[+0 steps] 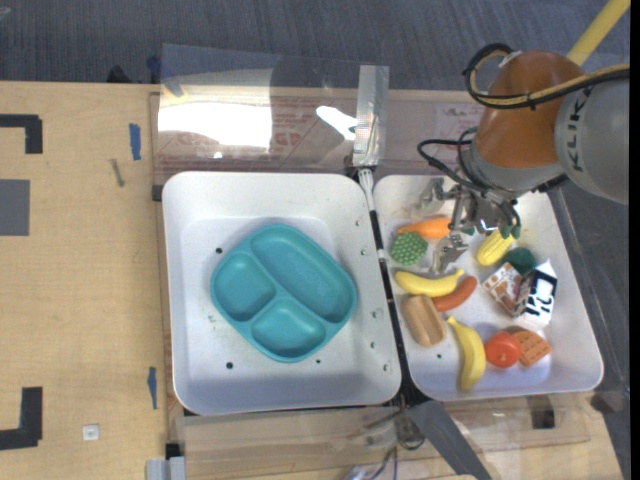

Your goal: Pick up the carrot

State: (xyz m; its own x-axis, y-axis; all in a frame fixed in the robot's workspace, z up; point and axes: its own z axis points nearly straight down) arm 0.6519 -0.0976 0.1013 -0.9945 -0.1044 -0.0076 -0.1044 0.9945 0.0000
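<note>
The teal divided plate point(284, 290) looks like smooth, matt plastic. Both white bins point(190, 218) appear as glossy plastic. The bench point(70, 268) reads as pale, matt wood. The bananas point(428, 284) have a plastic sheen.

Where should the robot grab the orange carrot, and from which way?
Probably the carrot around its middle, coming straight down from above. It lies flat and long, pointing left to right, so the hand can close across its thin width. The green piece crowds its left end.
</note>
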